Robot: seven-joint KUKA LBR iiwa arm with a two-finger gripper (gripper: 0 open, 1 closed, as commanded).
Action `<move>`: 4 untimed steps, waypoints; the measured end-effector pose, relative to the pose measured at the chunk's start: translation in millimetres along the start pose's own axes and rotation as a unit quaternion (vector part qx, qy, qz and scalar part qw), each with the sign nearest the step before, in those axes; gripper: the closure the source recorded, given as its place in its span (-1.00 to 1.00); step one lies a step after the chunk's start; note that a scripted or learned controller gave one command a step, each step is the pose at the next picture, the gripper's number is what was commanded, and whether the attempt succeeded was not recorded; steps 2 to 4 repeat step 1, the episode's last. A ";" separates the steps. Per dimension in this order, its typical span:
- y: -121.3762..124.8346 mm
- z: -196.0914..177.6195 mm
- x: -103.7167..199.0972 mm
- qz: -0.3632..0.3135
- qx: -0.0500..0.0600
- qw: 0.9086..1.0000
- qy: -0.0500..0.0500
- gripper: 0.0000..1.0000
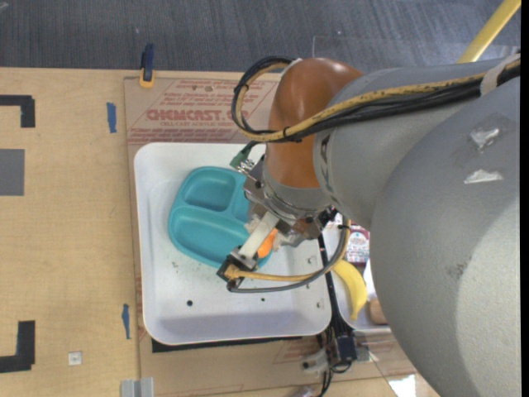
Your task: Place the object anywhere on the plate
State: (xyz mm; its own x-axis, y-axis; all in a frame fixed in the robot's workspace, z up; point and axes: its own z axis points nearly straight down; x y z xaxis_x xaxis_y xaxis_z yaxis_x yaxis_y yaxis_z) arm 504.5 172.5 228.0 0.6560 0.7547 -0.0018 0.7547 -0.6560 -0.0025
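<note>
A teal plate (205, 215) with several compartments lies in the left white bin (165, 304), toward its upper middle. The arm's orange and grey wrist hangs over the plate's right side and hides that edge. My gripper (269, 234) sits under the wrist, right at the plate's lower right rim. A small orange object (266, 243) shows close beside the gripper, just off the plate's rim. Whether the gripper grips it is hidden by the wrist.
A yellow banana (355, 289) and a small printed packet (357, 245) lie in the right bin, mostly covered by the arm. The left bin's floor in front of the plate is bare white. Brown cardboard lies under the bins.
</note>
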 end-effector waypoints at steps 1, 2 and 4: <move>1.3 -0.8 -0.6 0.001 -0.001 1.000 0.000 -1.00; 1.3 -0.8 -0.6 0.001 -0.001 1.000 0.000 -1.00; 1.3 -0.8 -0.6 0.001 -0.001 1.000 0.000 -1.00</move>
